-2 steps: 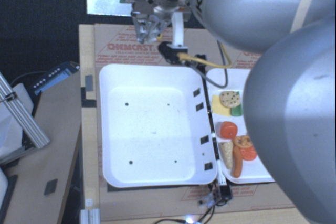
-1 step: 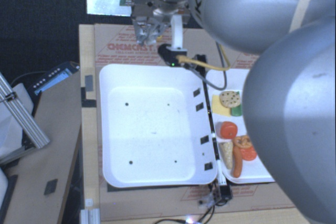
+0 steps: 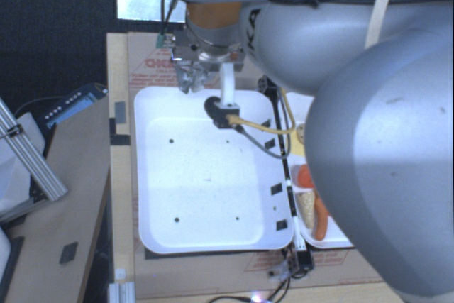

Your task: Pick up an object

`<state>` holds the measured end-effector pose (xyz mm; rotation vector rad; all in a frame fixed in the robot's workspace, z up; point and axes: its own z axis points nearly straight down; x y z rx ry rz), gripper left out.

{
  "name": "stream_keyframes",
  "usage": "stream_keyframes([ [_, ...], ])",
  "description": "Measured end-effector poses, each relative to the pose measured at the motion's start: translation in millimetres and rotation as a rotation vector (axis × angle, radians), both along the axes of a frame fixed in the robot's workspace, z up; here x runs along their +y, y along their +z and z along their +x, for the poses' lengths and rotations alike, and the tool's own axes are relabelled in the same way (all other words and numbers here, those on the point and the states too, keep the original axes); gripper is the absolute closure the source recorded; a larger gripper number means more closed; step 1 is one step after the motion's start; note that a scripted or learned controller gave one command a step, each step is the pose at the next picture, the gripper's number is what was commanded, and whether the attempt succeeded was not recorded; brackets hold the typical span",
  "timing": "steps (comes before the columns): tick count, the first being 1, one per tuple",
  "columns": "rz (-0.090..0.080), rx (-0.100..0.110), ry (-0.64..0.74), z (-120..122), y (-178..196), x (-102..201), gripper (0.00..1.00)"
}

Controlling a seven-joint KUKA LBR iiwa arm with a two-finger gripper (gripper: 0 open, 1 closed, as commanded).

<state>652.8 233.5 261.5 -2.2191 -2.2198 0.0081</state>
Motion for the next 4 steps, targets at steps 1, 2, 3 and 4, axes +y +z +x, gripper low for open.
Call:
stream_keyframes([
  [1,0.002,-0.008,0.003,16,1,1,1.0],
  [2,0.003,-0.008,0.004,16,16,1,1.0],
  [3,0.003,-0.008,0.005,16,24,1,1.0],
  [4,0.002,-0.008,0.005,16,26,1,1.0],
])
